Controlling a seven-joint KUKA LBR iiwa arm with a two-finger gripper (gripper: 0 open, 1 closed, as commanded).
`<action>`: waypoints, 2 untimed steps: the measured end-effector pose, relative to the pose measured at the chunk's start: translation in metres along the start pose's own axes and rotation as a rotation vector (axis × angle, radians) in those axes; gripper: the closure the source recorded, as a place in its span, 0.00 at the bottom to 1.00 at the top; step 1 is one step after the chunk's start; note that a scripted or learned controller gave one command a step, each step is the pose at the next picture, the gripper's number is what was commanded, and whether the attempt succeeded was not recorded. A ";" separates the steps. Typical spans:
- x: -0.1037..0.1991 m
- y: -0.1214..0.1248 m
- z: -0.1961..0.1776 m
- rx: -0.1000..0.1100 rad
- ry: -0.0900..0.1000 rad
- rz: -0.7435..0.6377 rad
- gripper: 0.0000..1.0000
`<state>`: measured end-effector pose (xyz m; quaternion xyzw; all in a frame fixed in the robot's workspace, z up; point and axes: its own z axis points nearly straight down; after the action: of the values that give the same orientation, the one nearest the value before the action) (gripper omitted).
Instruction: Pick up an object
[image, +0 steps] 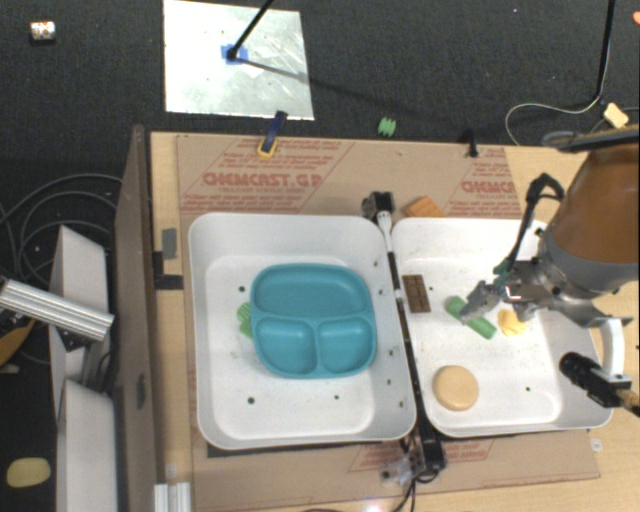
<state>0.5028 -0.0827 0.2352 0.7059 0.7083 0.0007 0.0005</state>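
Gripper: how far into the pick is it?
Done: the arm has reached into the right bin, and the gripper sits low at the green piece. In hand: nothing visibly held; the green piece lies on the bin floor, the yellow piece beside it. Left: grasp and lift. The tan disc and brown block lie apart from the gripper.

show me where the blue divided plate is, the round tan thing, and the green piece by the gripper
blue divided plate (312, 320): camera view, on the ridge between its compartments.
round tan thing (456, 387): camera view, middle of its top face.
green piece (472, 317): camera view, middle of its length.
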 end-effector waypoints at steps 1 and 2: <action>-0.051 0.036 0.155 -0.004 -0.003 0.006 0.00; -0.087 0.105 0.149 -0.008 -0.004 -0.001 0.00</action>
<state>0.6081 -0.1688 0.0861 0.7055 0.7087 0.0020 0.0048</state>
